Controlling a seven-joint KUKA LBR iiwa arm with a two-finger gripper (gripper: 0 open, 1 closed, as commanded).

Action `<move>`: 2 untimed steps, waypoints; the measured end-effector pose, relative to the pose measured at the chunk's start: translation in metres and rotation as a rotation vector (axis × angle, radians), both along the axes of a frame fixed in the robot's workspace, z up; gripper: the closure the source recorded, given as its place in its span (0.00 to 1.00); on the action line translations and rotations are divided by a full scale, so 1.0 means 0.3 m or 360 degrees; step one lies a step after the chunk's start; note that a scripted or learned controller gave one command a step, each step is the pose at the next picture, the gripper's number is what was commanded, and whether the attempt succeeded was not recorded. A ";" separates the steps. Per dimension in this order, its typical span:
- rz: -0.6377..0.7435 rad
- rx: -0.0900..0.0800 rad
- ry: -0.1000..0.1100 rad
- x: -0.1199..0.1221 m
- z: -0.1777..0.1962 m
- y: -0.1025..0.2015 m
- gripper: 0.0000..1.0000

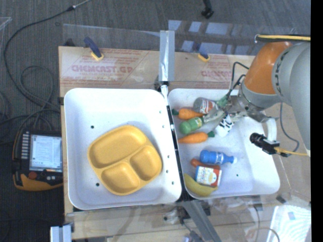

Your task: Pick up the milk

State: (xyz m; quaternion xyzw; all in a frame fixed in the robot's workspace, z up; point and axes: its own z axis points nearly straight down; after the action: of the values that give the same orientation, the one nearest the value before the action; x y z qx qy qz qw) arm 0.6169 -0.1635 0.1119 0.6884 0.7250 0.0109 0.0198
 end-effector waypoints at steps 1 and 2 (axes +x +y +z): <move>0.0085 0.0016 0.0034 0.084 0.000 -0.057 0.00; 0.0072 0.0010 -0.0001 0.047 0.001 -0.129 0.00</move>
State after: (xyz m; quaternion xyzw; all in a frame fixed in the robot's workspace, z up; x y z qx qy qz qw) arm 0.6309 -0.2021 0.1120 0.6717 0.7404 0.0137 0.0176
